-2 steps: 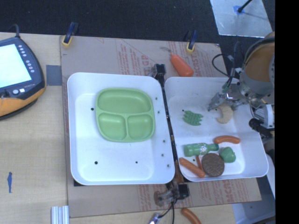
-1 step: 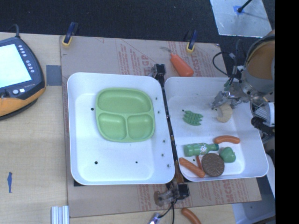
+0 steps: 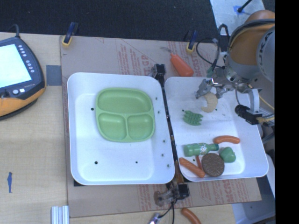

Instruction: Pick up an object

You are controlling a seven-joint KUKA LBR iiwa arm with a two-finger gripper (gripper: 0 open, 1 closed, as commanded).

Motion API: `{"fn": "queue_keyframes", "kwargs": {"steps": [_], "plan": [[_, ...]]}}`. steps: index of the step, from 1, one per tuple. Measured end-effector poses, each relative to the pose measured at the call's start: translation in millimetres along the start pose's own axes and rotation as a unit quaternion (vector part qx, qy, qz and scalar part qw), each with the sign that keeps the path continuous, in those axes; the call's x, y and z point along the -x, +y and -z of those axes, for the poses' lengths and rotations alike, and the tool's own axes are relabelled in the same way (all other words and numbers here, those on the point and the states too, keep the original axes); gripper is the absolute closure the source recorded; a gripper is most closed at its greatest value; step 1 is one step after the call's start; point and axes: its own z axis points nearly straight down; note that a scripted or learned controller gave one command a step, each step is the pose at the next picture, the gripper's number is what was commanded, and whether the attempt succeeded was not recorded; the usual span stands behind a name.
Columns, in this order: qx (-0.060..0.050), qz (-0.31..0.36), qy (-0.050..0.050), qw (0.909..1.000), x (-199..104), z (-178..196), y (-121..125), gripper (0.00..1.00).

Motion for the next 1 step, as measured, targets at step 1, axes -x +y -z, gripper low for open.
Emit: {"fn": "queue_keyframes", "kwargs": {"steps": [1], "plan": [[0.000,0.000,0.001,1.0000,-108.4,42.8,11.1,1.00]]}}
